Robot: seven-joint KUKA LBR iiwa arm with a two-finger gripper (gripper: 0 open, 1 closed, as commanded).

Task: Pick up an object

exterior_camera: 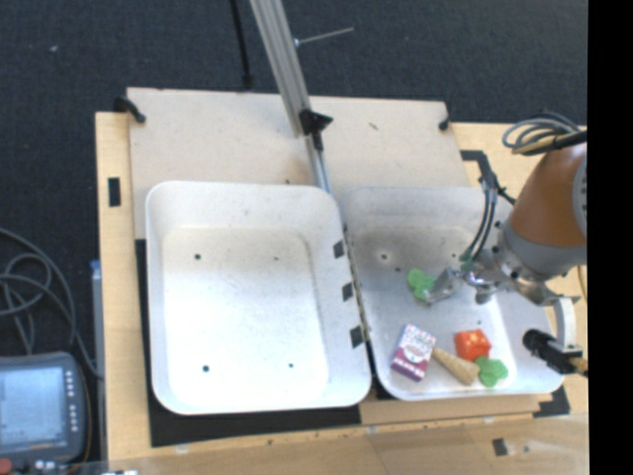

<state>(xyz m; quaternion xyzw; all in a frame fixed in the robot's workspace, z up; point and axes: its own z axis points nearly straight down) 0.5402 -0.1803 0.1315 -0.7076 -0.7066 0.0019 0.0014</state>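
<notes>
The wooden tabletop (114,265) carries two shallow white bins side by side. The left bin (247,295) is the bigger-looking one, and its floor is plain white with a few dark specks. The right bin (396,226) has all the toys in it.

The grey arm (549,211) with its orange band comes in from the right and bends down over the right bin. Its claw (450,283) sits low in the middle of that bin. It is small and dark here, so I cannot tell if it is grasping something.

Right beside the claw, on its left, lies a small green toy (421,285). It looks like it touches the claw tip or almost does. I cannot tell if the claw has hold of it. This looks like the thing the arm is going for.

Nearer the front wall of the bin lie four more things, close together. There is a purple and white little box (412,352), a tan cone (454,366), a red block (473,344) and a second green piece (493,371).

What could go wrong? The green toy is small and sits at the side of the claw. If the claw shuts there, it may only push the toy away. If it lifts now, it may come up with nothing.
</notes>
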